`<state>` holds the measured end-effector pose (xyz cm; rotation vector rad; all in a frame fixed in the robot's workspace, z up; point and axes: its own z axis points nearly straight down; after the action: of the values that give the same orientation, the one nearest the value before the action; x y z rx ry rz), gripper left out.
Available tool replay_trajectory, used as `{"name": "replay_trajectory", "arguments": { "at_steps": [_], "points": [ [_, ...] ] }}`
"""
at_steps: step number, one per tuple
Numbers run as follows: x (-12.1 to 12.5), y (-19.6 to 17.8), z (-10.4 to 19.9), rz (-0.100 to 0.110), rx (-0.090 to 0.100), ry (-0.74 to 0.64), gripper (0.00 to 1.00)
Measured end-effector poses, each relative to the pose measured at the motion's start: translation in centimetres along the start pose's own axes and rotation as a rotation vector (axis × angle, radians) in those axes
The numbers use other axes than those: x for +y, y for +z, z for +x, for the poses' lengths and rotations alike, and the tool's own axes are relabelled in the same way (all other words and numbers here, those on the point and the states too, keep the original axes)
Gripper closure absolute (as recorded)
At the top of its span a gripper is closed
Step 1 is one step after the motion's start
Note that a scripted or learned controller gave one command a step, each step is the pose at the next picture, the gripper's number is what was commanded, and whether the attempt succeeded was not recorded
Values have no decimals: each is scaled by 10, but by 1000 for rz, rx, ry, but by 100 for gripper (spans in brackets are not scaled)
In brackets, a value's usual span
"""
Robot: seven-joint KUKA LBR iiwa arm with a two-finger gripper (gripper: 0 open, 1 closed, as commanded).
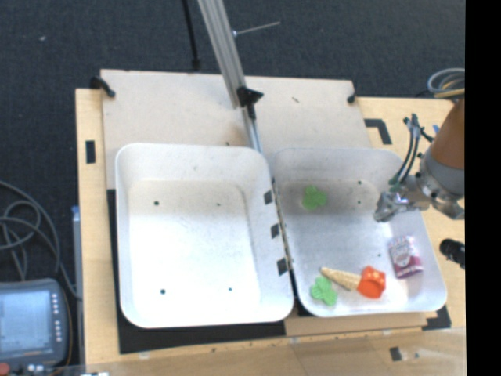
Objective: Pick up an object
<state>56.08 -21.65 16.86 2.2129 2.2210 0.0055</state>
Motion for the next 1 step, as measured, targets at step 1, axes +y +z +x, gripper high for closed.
{"name": "replay_trajectory", "arguments": {
  "at_steps": [1],
  "points": [
    [2, -55, -2, -1, -1, 0, 100]
  ]
}}
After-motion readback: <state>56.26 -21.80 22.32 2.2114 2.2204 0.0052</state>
